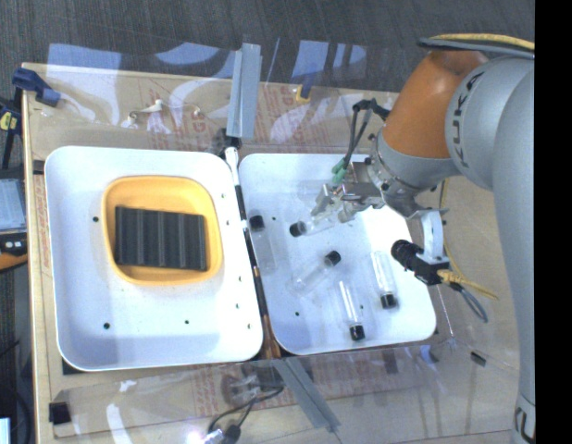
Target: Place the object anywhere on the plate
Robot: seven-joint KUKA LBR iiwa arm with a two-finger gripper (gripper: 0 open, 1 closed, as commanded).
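Currently pick phase: tool (334,200) low over a vial (309,222) in right bin (411,326), finger state unclear. Next: secure it, carry to plate (161,192) in left bin (73,331).

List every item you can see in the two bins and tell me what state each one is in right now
Plate: flat in the left bin, carrying a dark ridged insert.
Vial near the gripper: lying in the right bin, close under the gripper.
Other vials: lying on their sides in the right bin, black caps on.
Gripper: low over the right bin; grasp unclear.
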